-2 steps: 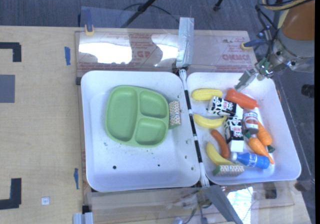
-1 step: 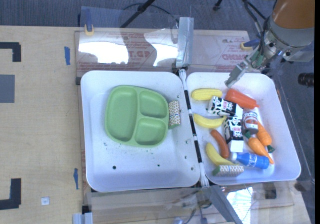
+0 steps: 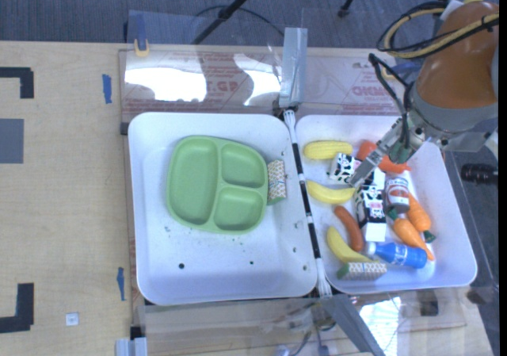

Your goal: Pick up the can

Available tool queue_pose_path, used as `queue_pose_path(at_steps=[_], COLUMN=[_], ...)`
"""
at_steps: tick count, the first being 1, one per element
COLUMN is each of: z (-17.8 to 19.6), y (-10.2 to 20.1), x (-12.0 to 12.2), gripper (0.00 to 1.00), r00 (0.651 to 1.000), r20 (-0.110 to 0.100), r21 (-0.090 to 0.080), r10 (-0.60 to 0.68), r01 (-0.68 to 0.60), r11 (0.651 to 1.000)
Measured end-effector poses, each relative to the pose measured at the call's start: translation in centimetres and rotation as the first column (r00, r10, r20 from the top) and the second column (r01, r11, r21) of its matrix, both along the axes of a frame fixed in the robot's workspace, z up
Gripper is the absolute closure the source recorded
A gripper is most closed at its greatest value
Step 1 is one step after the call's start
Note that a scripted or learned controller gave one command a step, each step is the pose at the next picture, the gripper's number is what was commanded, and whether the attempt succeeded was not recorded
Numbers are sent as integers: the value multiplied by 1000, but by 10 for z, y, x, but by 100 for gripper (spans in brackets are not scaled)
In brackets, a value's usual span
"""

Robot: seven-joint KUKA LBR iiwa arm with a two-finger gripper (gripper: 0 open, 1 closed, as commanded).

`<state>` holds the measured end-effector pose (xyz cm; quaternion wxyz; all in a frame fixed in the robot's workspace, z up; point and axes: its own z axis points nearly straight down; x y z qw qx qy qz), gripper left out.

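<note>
Partly hidden under gripper [image 3: 366, 172]: orange toy [image 3: 369, 150] in right bin [image 3: 455, 220]; too small to identify: can.

green plate [image 3: 215, 184], bananas [image 3: 327, 149] (three), carrots [image 3: 411, 231]

The right bin [image 3: 455, 212] was crowded: bananas [image 3: 327, 150], carrots [image 3: 412, 231] and cartons [image 3: 372, 205] packed its middle. The left bin [image 3: 150, 251] stayed open along its front edge, past the green plate [image 3: 215, 183].
</note>
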<state>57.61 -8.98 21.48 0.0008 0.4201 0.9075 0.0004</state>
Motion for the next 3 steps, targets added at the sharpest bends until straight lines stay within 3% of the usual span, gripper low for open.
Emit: queue_pose_path(at_steps=[1,2,3], z=[-89,8,-42], y=[-18,-61,-49], x=[30,70,14], gripper=[0,0,0], r00=[998,999,985], r20=[12,4,0], r21=[-2,-2,0], r10=[56,46,172], r01=[-56,-46,-172], r11=[998,999,985])
